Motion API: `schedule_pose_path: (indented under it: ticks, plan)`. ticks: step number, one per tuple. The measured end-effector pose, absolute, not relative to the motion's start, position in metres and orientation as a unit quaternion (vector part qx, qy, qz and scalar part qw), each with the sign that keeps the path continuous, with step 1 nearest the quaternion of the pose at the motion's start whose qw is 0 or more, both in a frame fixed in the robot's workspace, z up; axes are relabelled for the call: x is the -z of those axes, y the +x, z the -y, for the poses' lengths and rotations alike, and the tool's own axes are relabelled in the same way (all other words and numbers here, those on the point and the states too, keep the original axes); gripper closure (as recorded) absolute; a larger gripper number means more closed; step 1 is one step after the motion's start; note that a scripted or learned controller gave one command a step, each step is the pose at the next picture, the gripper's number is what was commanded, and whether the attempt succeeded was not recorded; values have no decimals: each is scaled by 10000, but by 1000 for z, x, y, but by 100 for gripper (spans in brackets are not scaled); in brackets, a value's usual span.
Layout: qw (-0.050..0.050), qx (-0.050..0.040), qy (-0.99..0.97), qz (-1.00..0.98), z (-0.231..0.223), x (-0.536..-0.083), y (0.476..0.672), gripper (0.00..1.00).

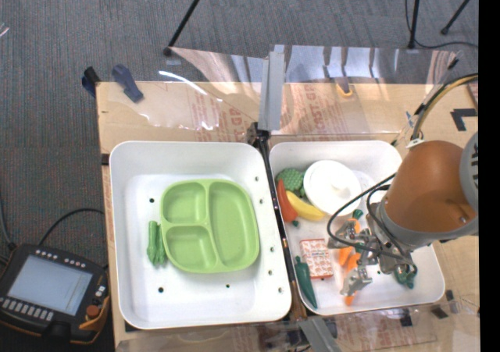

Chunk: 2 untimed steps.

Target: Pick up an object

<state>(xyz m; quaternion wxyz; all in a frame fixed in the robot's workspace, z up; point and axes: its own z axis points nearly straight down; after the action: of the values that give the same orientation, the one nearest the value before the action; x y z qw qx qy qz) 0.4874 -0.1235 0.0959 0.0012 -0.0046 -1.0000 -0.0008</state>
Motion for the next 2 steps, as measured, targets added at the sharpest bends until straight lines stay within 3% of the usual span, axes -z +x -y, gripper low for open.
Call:
schedule_pose_path:
  ticks: [1, 2]
  plan:
    - [10, 6, -16, 10000, 123, -105, 488, 100]
    - [2, 6, -1405, 9901, 95, -87, 543, 100]
